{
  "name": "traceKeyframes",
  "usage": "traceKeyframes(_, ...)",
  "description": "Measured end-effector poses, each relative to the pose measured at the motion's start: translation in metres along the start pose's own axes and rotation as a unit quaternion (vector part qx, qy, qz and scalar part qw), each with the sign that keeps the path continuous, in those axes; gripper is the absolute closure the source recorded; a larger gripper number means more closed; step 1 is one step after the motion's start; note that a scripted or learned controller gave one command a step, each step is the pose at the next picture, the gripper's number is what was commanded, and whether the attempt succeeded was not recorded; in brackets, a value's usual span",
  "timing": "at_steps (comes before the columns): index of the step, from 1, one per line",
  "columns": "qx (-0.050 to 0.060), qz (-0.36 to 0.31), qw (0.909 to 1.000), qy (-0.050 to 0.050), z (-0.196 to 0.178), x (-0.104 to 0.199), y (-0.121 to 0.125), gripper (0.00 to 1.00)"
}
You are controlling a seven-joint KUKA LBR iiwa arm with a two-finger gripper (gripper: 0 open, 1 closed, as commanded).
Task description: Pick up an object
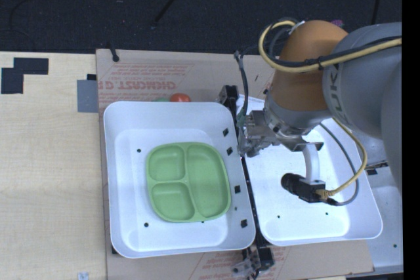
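Arm low over the right bin's near-left corner, no object in its grasp that I can see.

The two-finger gripper [252, 141] sits at about 9 o'clock of the grey arm with the orange band [308, 72], over the inner edge of the shallow white right bin [357, 226]; whether the claw is wide or narrow I cannot tell, since the wrist hides it. At 4 o'clock of the claw lies a black cable connector with a yellow lead [303, 188], part of the rig. At 8 o'clock, in the shallow white left bin [125, 121], rests the pale green plastic divided plate [188, 181], flat and well apart from the claw. I judge the step to be search or approach; next, the claw must cross the divider and descend on the plate's rim.
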State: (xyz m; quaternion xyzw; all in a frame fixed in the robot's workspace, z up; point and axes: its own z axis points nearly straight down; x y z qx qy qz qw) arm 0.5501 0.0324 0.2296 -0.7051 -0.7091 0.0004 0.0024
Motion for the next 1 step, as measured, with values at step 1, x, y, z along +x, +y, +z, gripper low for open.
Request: traceKeyframes(1, 0.001, 0.0, 1.0, -0.001, 0.0108, 0.0583, -0.0026, 1.0)
